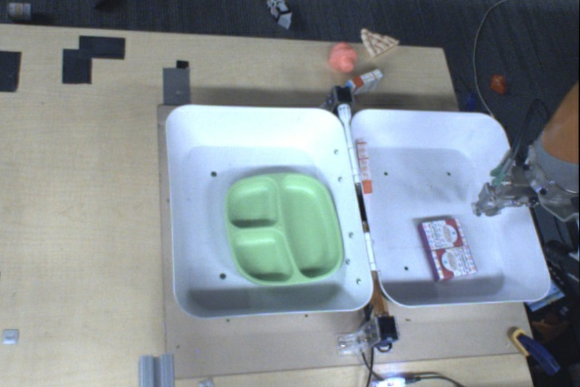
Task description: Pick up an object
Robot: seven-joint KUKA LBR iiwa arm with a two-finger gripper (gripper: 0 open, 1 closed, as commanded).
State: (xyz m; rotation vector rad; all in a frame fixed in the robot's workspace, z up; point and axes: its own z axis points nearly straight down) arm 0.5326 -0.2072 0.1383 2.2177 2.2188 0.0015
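A green divided plate (pixel 283 227) lies in the left bin (pixel 195 149). In the right bin (pixel 426 140) a small red and white packet (pixel 447 248) lies flat near the front wall. My gripper (pixel 490 201) hangs over the right bin's right side, a little up and to the right of the packet and apart from it. Nothing shows between its fingertips.
Behind the bins on the bench lie an orange ball (pixel 343 57), a wedge-shaped toy (pixel 379 42) and a small tube (pixel 365 82). Cables and a clip (pixel 376 335) sit at the front between the bins. A dark block (pixel 178 83) stands behind the left bin.
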